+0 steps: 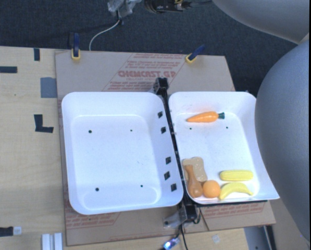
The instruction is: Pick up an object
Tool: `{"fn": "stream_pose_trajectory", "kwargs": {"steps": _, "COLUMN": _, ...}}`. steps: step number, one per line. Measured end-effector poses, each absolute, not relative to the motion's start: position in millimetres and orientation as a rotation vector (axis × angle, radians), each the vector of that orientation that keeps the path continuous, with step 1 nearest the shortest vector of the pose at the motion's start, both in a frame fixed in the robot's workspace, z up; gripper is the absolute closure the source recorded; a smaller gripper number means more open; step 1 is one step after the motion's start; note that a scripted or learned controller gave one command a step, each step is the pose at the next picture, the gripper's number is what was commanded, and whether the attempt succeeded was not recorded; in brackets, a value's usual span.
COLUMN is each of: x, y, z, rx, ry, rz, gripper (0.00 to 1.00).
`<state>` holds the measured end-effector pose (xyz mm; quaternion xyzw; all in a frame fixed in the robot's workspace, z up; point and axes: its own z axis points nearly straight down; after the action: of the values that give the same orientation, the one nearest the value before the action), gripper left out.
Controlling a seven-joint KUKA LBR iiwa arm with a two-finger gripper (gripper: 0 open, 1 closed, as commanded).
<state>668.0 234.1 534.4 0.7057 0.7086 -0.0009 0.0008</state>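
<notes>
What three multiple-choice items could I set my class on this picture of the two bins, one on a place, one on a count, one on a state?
1. Where does the carrot lie?
A. In the left bin
B. Near the far wall of the right bin
C. On the cardboard outside the bins

2. How many yellow things lie in the right bin?
A. None
B. Two
C. Five

3. How does the small orange ball sit?
A. Alone in the middle of the bin
B. Stacked on the carrot
C. In the near cluster, between the tan piece and the banana

Answers: 1 B, the carrot rests alone near the far wall. 2 B, the corn cob and the banana are yellow. 3 C, the ball sits among them by the near rim.
</notes>
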Motion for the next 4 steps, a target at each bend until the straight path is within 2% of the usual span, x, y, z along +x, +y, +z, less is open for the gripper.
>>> {"fn": "stream_pose_trajectory", "kwargs": {"steps": 4, "x": 667.7, "y": 238.2, "z": 573.0, "rx": 2.207, "ry": 2.228, "rz": -0.005, "gripper": 1.0}}
